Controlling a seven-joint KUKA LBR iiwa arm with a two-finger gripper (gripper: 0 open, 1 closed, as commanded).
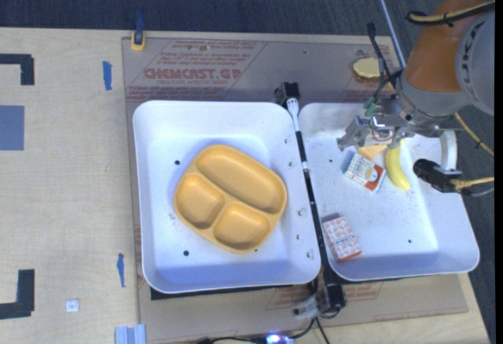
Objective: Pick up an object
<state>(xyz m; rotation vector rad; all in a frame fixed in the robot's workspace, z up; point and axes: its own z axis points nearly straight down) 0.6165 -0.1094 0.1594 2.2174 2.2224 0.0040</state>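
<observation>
Whether the jaws of the gripper are parted or closed cannot be told. It is poised low in the right bin, just above a small carton and banana. Nothing is seen lifted; the pick is judged undone.

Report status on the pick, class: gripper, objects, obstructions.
Gripper low in right bin, fingers' state unclear. Banana and small carton just beneath it; nothing seen held. Second carton near front wall. Yellow tray in left bin.
</observation>
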